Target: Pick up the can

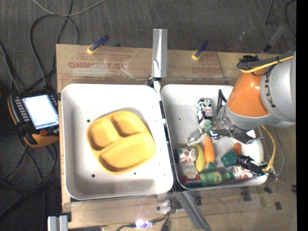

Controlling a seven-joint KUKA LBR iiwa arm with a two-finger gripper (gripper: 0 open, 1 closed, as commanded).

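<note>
I see the can lying in the right bin, near its front-left corner, down-left of my end effector; whether that is apart or together, I cannot tell.

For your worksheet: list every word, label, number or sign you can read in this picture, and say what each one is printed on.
Nothing can be read for certain.
Cardboard sheet: faint red printing, too blurred to read.
Handheld screen: lit, its content too small to read.
Can: red and white label, wording unreadable.
Black-and-white carton: pattern visible, no legible text.
Green bottle: label too small to read.
</note>
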